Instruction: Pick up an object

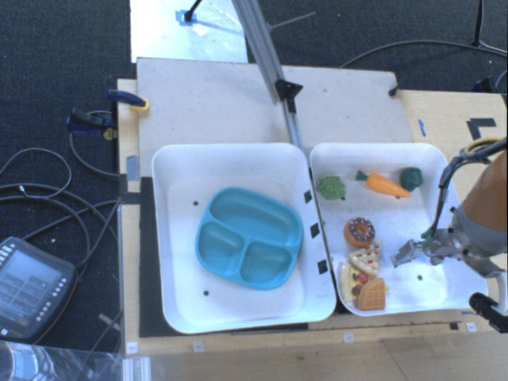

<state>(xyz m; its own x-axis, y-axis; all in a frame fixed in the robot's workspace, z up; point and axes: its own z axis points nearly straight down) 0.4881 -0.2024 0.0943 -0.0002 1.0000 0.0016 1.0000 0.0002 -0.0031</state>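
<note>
My gripper (406,252) hangs over the right bin (432,153), just right of the toy food along that bin's left side. Nearest to it are a pizza slice (365,259) and a chocolate donut (359,231), both a short way to its left. A waffle (371,294) lies lower left of it, by the bin's front edge. At the back of the bin sit a green broccoli (332,187), an orange carrot (385,184) and a dark green vegetable (410,178). Nothing shows in the gripper's grasp.
A blue divided plate (250,236) lies in the left bin (171,213). A slanted metal pole (262,42) crosses the back of the bench and ends at the wall between the bins. Bare white floor lies under and right of the gripper.
</note>
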